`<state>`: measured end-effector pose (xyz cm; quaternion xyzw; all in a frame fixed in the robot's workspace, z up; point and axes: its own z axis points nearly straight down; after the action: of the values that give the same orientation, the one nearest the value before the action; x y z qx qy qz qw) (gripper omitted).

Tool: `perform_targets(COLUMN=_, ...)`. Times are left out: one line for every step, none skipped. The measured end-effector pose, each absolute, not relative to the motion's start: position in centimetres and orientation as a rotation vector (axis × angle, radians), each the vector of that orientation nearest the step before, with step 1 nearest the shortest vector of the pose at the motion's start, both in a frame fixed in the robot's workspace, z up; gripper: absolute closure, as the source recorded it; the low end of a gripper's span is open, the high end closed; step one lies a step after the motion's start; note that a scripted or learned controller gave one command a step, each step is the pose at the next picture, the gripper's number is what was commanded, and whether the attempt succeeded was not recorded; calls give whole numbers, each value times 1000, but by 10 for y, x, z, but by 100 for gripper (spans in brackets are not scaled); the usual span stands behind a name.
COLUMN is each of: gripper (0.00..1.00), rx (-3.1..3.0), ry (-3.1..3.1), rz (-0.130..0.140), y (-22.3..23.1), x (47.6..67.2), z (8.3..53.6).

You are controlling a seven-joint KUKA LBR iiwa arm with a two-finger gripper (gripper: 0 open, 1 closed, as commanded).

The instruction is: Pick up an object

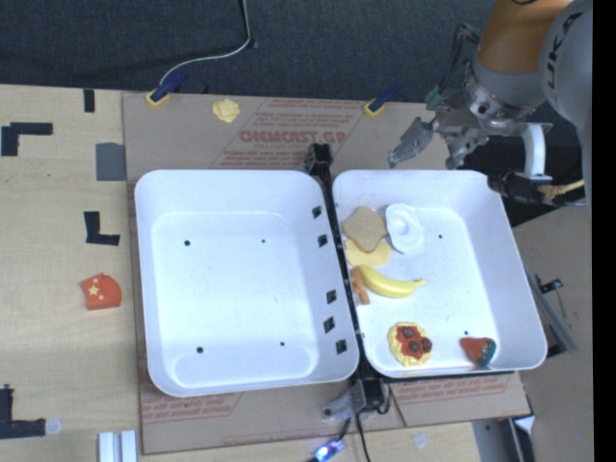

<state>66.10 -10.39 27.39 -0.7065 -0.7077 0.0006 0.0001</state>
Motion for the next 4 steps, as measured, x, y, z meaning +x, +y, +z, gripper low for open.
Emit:
perform_targets(gripper=100, rx=-2217, ry=-2225, rz=2, y=-103, x=661, z=284)
perform_targets(gripper=100, rx=-2221, ry=-2232, rz=-9, y=-66, x=669, z=445)
perform_targets(gripper=100, rx=-2220, ry=-2226, rz=-4, y=-47, x=663, z=537)
perform_targets(gripper=100, rx=-2217, ry=-2222, rz=4, y=-38, x=601, z=533)
